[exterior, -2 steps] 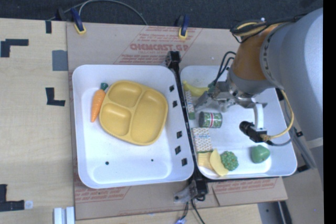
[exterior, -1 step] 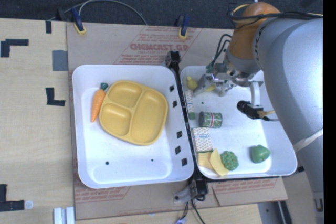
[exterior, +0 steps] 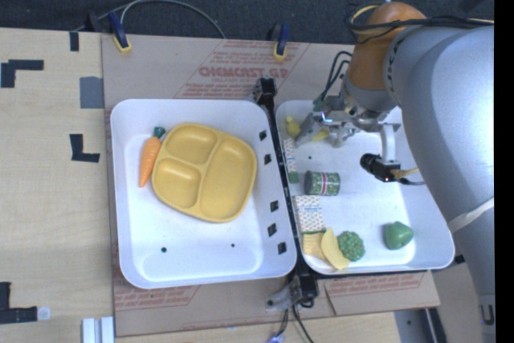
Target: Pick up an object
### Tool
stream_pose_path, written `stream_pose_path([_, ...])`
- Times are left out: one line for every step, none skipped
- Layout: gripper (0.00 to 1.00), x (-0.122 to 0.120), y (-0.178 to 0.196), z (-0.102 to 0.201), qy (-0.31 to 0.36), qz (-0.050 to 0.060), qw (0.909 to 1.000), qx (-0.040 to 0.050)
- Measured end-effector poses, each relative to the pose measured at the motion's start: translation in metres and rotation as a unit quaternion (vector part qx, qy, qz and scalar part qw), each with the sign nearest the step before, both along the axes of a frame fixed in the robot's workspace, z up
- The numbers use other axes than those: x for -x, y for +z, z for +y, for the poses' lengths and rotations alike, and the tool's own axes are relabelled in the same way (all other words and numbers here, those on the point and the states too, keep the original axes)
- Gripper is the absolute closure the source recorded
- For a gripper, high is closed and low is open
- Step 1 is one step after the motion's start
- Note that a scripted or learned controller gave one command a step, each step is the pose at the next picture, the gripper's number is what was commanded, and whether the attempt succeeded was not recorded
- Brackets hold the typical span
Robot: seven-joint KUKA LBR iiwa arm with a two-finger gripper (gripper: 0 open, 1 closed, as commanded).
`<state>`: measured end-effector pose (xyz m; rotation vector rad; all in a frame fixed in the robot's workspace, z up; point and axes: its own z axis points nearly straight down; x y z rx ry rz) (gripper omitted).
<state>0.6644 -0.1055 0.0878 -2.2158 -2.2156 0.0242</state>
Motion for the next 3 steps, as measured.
stream_pose_path([0.0,0.053,0.098,0.04,0.001,-0.009,1.0,-0.0028])
stream_pose_path([0.0,0.095,0.096,0.057,0.001,-0.008,1.0,-0.0025])
stream_pose_path([0.0,0.089,0.096,0.042,0.001,-0.007,1.0,-0.0027])
